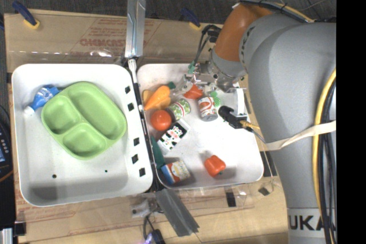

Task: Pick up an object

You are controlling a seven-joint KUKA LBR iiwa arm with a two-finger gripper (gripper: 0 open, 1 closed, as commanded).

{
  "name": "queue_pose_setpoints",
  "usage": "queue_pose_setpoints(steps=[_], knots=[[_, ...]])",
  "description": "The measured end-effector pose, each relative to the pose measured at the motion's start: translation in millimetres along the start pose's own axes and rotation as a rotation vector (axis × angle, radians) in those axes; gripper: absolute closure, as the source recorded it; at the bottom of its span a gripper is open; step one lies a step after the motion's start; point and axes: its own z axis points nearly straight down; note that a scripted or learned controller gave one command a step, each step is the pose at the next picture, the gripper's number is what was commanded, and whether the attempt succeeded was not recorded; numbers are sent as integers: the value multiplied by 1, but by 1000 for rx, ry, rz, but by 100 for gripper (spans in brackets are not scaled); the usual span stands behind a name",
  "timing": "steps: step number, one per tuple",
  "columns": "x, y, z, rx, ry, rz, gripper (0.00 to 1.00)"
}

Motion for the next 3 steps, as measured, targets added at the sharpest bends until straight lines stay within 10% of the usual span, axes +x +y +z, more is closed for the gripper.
queue_pose_setpoints(steps=[2, 3], knots=[[21, -46, 0, 3, 2, 159, 0], [21, -46, -10, 5, 2, 154, 100]])
